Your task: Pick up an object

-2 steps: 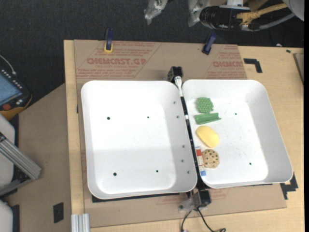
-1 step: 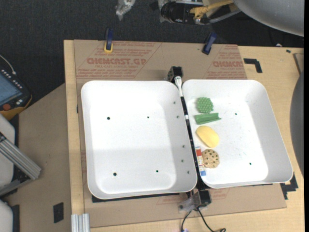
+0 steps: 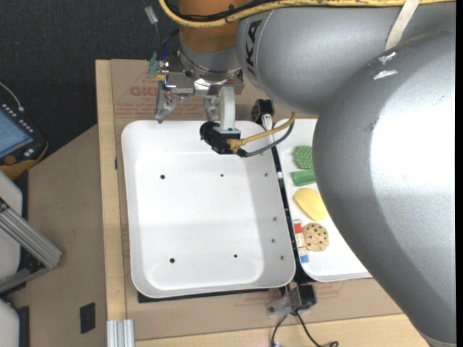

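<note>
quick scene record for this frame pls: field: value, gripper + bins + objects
gripper: over far edge of left bin, nothing seen between fingers
left bin: white, small dark dots on floor
right bin: mostly hidden by arm
green object: right bin, far end
yellow object: right bin, middle
cookie: right bin, near end
arm: covers right of view

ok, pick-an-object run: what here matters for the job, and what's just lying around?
Job: gripper; green object, yellow object, cookie in the right bin.
Lying about: left bin, cardboard sheet, blue-screened device.
</note>
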Tool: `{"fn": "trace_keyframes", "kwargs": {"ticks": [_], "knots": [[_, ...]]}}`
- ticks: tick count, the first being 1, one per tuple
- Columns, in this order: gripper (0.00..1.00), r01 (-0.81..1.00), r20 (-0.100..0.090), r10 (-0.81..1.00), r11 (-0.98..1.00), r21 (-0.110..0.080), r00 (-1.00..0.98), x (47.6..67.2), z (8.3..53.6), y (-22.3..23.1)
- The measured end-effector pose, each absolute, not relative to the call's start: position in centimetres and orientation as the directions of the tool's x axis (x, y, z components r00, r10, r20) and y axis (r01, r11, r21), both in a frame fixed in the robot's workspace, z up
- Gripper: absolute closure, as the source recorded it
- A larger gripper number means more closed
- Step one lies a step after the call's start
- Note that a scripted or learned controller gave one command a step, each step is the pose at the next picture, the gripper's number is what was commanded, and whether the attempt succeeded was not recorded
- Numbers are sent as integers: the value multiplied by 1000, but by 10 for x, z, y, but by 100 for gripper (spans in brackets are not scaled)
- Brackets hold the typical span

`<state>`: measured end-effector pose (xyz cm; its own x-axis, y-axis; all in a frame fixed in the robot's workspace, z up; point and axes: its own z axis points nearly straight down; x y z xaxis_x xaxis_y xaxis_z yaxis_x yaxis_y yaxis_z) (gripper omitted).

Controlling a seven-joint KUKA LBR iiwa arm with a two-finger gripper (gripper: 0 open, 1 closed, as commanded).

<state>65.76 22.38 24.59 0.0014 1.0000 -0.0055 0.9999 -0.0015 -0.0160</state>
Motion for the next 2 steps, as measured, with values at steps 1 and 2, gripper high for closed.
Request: {"fn": "trace_keyframes", "kwargs": {"ticks": [1, 2], "knots": [[0, 1000, 1, 1000, -2, -2, 3, 531, 337, 174], [0, 1000, 3, 1000, 0, 8, 0, 505, 418, 155]]}}
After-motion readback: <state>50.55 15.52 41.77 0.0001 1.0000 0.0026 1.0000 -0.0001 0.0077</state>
